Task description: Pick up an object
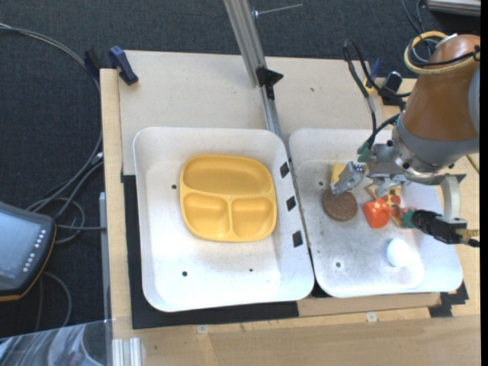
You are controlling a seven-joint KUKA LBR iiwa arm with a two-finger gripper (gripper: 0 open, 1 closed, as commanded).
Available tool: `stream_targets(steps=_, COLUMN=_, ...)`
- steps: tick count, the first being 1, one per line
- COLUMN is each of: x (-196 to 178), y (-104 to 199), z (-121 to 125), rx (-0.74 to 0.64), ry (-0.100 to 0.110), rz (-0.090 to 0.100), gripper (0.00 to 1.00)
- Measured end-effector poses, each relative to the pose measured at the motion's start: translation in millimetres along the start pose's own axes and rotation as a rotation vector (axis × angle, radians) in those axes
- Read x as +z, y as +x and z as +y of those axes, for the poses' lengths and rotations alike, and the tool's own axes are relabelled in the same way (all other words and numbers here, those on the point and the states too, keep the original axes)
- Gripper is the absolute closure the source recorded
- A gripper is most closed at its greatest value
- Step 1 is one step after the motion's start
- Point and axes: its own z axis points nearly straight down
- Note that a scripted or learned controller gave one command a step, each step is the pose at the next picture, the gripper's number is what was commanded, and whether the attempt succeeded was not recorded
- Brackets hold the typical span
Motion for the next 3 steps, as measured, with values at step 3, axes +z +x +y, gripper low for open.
stream_targets(steps=3, x=119, y=-3, z=11, rx=0.002, ry=0.006, rz=0.000, gripper=0.00)
